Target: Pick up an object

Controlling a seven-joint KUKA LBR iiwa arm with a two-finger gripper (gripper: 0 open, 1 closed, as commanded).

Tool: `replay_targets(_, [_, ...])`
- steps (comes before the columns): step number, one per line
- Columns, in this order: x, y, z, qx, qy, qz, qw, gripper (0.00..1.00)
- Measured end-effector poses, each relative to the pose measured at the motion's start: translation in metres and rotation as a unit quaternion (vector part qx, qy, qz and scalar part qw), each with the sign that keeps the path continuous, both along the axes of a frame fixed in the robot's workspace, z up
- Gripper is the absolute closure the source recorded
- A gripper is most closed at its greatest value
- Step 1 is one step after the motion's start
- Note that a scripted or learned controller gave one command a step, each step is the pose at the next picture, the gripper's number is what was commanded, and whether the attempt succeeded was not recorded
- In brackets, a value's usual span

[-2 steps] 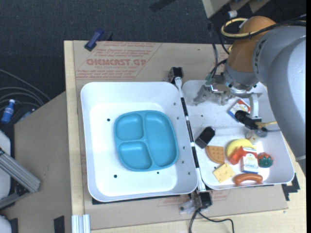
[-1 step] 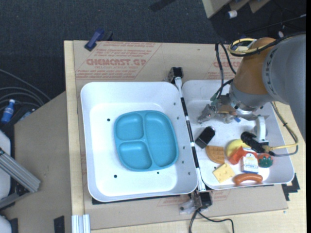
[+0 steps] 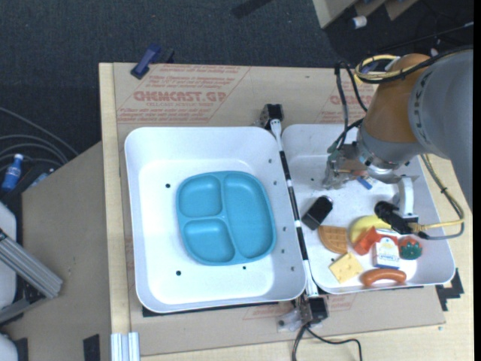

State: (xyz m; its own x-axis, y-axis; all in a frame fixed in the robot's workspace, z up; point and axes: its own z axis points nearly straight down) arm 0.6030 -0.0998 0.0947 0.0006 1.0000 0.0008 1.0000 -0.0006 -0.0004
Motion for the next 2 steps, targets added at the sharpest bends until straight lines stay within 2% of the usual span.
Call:
replay_targets(1, [0.0,0.0,0.0,0.0001,0.0,0.0,1.0,0.0])
replay_targets(2, [0.064,0.006,-0.01,-0.0006,-0.001,0.001,1.0,0.0])
